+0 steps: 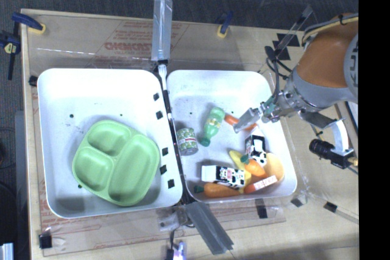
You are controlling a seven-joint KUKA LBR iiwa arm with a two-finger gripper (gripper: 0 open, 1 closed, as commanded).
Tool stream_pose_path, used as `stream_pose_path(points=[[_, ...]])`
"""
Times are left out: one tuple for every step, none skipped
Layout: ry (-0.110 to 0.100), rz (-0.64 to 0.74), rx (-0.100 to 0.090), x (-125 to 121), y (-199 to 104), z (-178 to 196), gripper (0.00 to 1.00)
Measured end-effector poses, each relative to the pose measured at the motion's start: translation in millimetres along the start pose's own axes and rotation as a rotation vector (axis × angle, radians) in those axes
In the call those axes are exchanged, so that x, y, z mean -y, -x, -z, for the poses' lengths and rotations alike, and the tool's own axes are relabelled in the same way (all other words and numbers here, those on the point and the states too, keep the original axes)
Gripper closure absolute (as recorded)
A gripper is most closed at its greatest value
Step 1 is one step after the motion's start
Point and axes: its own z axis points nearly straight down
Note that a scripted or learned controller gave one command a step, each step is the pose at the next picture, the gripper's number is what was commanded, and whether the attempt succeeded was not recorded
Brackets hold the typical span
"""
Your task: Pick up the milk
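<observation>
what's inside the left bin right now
A green divided plate lies in the left bin, toward its near side, with three hollows. Whatever sits under the plate is covered.

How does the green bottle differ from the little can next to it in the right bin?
The green bottle is the longer of the two and lies on its side, slanting across the right bin; the can is short and squat. The bottle is plain light green, while the can has a darker, patterned label. They share the same bin, lying close together near its middle.
</observation>
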Motion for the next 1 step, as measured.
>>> stream_pose_path(points=[[0.002,0.014,0.000,-6.2,3.0,26.8,0.00]])
